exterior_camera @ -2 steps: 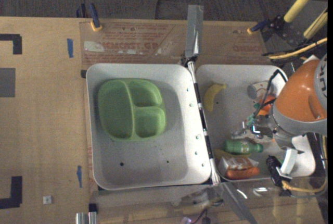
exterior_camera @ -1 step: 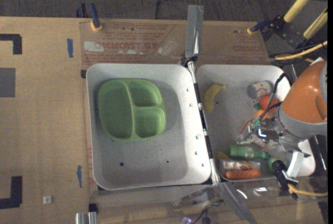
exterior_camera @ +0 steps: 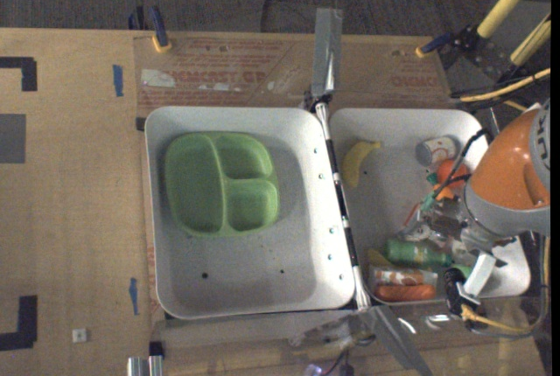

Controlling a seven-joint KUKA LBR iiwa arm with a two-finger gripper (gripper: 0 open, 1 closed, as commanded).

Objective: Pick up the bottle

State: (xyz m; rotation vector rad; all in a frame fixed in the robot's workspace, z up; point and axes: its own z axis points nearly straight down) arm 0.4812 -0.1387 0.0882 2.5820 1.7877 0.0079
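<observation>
Claw (exterior_camera: 435, 230) is right over the green bottle (exterior_camera: 418, 254); I cannot tell if it grips. Go slow, squeeze the middle.

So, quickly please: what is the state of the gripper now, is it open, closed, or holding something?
Gripper: cannot be told; it sits low in the right bin, just above the green bottle.
</observation>
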